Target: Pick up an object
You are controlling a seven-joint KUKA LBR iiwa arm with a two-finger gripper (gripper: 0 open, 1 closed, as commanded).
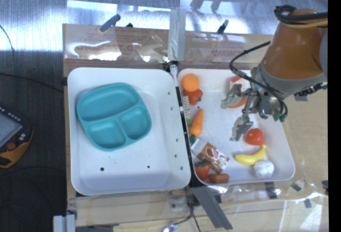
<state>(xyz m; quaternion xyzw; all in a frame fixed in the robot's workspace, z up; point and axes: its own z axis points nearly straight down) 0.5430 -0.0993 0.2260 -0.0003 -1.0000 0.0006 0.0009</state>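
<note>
From my station, the overhead camera view showed the arm point(295, 55) reaching in over the right bin point(285, 172), its orange band covering that bin's far right corner. The fingers point(237, 113) hung spread apart above the bin floor, one metal tip near the far side and the other nearer me, with bare white bin visible between them; they had hold of nothing.

Just beside the nearer finger, on its right, lay a red tomato point(254, 136). I could not tell whether the finger touched it. Behind the farther finger an orange-red object point(237, 87) was partly hidden by the metal and the cables, and I could not make out what it was. Nearer me than the fingers sat a yellow banana point(250, 157), with a white lumpy thing point(262, 168) touching it, too blurred to name.

To the left of the fingers, along the divider, I saw an orange ball point(190, 82), a small red piece point(194, 96) just under it, and a carrot point(196, 122). Further toward me were a brown packet point(212, 155), a red item point(202, 171) and a brown one point(218, 177), crowded against the bin's near wall.

Well to the left of the fingers, the left bin point(96, 172) carried a teal divided tray point(113, 116). Crumpled clear plastic beyond the bins glared, and the table point(319, 145) was cut off on the right.
</note>
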